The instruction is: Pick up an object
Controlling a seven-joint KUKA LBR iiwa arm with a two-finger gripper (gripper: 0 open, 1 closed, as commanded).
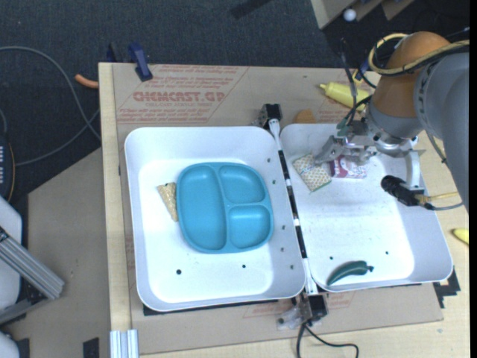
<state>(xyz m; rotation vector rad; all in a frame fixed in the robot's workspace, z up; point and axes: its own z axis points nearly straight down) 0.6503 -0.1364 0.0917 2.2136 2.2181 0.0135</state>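
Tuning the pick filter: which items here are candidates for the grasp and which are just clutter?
Pick candidates, right bin:
- patterned packet, by the gripper
- red-and-white wrapper, under the gripper
- green object, near front rim

Lying about:
- blue divided plate and tan sponge, left bin
- yellow item and blue clip on the bench
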